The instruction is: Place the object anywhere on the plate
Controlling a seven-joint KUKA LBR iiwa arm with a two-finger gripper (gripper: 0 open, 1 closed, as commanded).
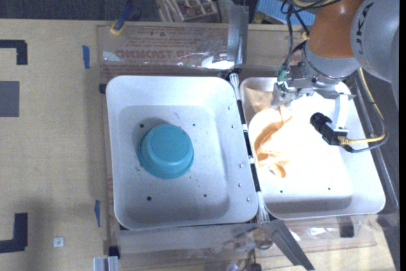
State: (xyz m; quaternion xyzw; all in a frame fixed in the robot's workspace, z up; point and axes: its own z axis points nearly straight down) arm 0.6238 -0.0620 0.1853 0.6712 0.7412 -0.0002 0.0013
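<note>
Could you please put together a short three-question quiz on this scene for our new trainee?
1. True or false: the blue plate lies in the right bin.
2. Multiple choice: the orange cloth lies A) on the plate, B) in the right bin, C) on the bench outside the bins.
3. Fill in: the tool is above the ____ end of the cloth, as the camera sees it.

Key:
1. False; the plate is in the left bin.
2. B; the cloth sits along that bin's left side.
3. Upper; whether the tool grips the cloth cannot be told from this view.
</note>
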